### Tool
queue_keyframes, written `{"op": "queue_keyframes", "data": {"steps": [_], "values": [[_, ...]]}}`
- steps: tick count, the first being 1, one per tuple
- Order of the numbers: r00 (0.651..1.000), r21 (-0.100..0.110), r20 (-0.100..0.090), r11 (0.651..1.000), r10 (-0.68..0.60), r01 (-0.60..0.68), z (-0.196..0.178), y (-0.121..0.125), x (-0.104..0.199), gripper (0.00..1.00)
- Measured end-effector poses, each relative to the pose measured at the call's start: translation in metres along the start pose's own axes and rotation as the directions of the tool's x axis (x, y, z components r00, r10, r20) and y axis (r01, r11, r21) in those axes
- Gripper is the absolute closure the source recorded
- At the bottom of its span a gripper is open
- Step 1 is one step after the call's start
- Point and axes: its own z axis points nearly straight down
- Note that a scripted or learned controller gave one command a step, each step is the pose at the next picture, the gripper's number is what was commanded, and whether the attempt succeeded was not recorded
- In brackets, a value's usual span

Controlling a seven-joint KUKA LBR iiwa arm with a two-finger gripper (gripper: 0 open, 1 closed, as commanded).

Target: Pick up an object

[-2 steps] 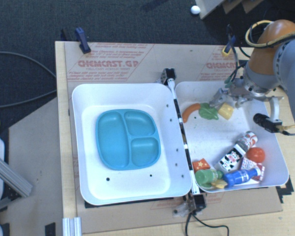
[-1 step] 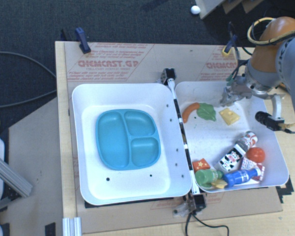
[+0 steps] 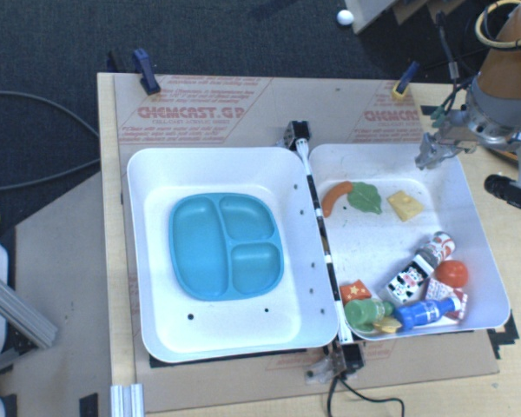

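Fingers: gripper (image 3: 428, 156) sits at upper right of the frame, over the far rim of the right bin (image 3: 480, 233); its tip is small and blurred, so I cannot tell how the fingers stand. Nothing visible between them.
Arm: grey wrist with orange band (image 3: 506, 75) above it, entering from the right edge.
Nearest items: yellow wedge (image 3: 405, 204) below and slightly left of the gripper, apart from it; green leafy piece (image 3: 365, 198) touching an orange carrot-like piece (image 3: 334, 196) further left.
Main cluster: lower right of the frame, packed close. Black-and-white carton (image 3: 408, 282), red ball (image 3: 451, 274), blue bottle (image 3: 426, 312), green round piece (image 3: 363, 312), small red block (image 3: 355, 290).
Left bin: (image 3: 148, 189) holds a blue divided plate (image 3: 227, 245), centre-left of the frame.
Step in hand: judged as approach; no object lifted yet, every item lies on a bin floor.
Next move calls for: descent onto one target. The yellow wedge looks easiest, being isolated and close. The cluster risks a grip on two things at once or a slip off the round ones.
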Motion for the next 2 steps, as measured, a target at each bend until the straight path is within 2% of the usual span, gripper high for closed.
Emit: {"op": "queue_keyframes", "data": {"steps": [1,2], "values": [[1.0,0.001,0.0,1.0,0.0,0.0,0.001,0.0,0.0,0.0],[1.0,0.005,-0.003,1.0,0.001,-0.001,0.072,-0.041,0.001,0.0]]}}
